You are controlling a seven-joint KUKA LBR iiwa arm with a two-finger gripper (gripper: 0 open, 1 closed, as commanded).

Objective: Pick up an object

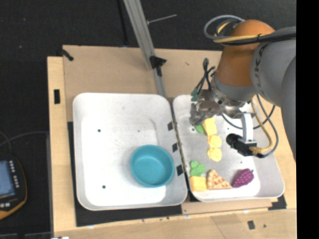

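Note:
My gripper (pixel 198 117) is low over the far left part of the right bin (pixel 273 169), under the orange wrist band. Just below it lie a small green piece (pixel 200 129) and a yellow piece (pixel 209 126), close to or touching the gripper; I cannot tell which. Two more yellow pieces (pixel 215 141) (pixel 215 155) trail toward the bin's middle. Along the near edge sit a green toy (pixel 197 168), a yellow block (pixel 198 184), a pizza slice (pixel 217 180) and purple grapes (pixel 242 177).
The left bin (pixel 99 113) holds a blue bowl (pixel 151 165) near its front right corner. A grey metal pole (pixel 142 29) slants down from the top to the gap between the bins. Black cables with a connector (pixel 238 143) hang off the wrist over the right bin.

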